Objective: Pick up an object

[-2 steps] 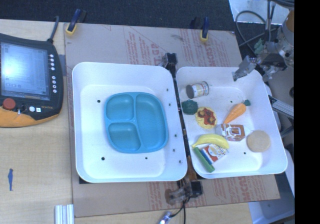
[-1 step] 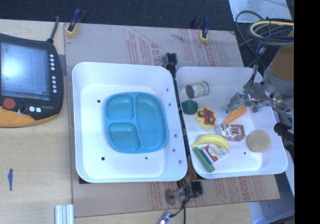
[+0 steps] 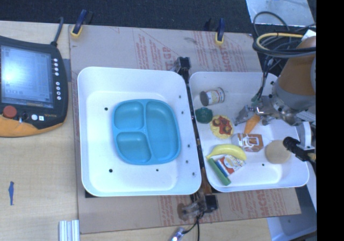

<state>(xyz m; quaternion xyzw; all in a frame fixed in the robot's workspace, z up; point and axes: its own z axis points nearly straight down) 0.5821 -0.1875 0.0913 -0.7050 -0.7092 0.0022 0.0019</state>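
Right bin [image 3: 290,181], contents logged against the banana [image 3: 227,151] as reference

- Banana: yellow, curved, lying flat in the near-left part of the right bin.
- Printed pouch [image 3: 233,163]: just below the banana, touching or tucked under it.
- Green stick [image 3: 219,171]: below-left of the banana, angled, lying along the pouch's left edge.
- Red-and-yellow toy [image 3: 221,125]: directly above the banana, near it but apart.
- Green lump [image 3: 203,115]: above-left of the banana, close to the bin's left wall.
- Jar [image 3: 212,96]: farther above the banana, on its side, beyond the green lump.
- Small packet [image 3: 250,141]: just right of the banana and slightly above it, brown and white.
- Tan disc [image 3: 277,152]: right of the banana, beyond the packet, level with it.
- Carrot [image 3: 251,123]: orange, tilted, above-right of the banana and just above the packet.

Gripper [image 3: 253,114]: above-right of the banana, down in the bin directly over the carrot's upper end. Metal parts sit on both sides of the carrot's top. Whether the claw is clenched, released or grasping the carrot: cannot tell at this resolution. Whether the carrot rests on the bin floor or is lifted also cannot be told.

Arm [image 3: 294,81]: enters well right of the banana, orange band visible.

Left bin [image 3: 91,127]: left of the banana across the shared wall; holds a blue divided plate [image 3: 146,131], three compartments, lying flat near the bin's middle.

Pendant [image 3: 29,89]: far left of the banana, outside both bins, screen lit
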